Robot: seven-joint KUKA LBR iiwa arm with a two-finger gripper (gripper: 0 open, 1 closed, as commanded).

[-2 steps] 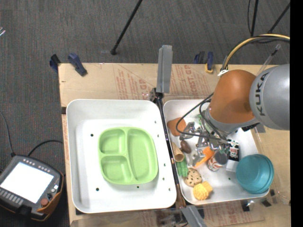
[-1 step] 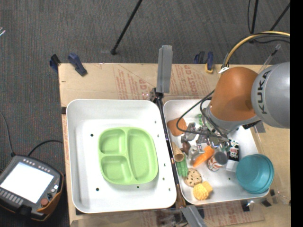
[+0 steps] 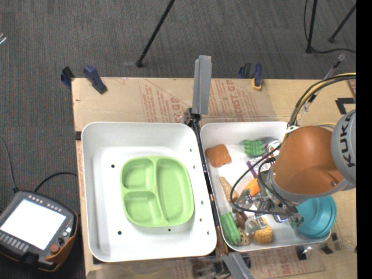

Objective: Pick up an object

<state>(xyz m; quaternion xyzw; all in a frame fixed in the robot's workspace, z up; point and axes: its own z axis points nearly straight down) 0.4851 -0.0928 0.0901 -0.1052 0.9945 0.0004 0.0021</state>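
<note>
The right bin (image 3: 232, 133) holds several toy foods: a brown bread-like piece (image 3: 218, 154), a green leafy piece (image 3: 254, 147), a tan baguette (image 3: 226, 189), a green ridged piece (image 3: 230, 228), a yellow corn piece (image 3: 263, 234), an orange piece (image 3: 253, 187) and a teal bowl (image 3: 317, 218). My arm's orange band (image 3: 305, 160) hangs over the bin's right half. The gripper (image 3: 261, 209) is low among the objects at the bin's front, mostly hidden by the wrist and its cables.
The left bin (image 3: 102, 144) holds a green divided plate (image 3: 157, 190). A grey post (image 3: 201, 86) stands behind the seam between the bins. Clamps sit on the bench's back edge. A teach pendant (image 3: 35, 228) lies on the floor at lower left.
</note>
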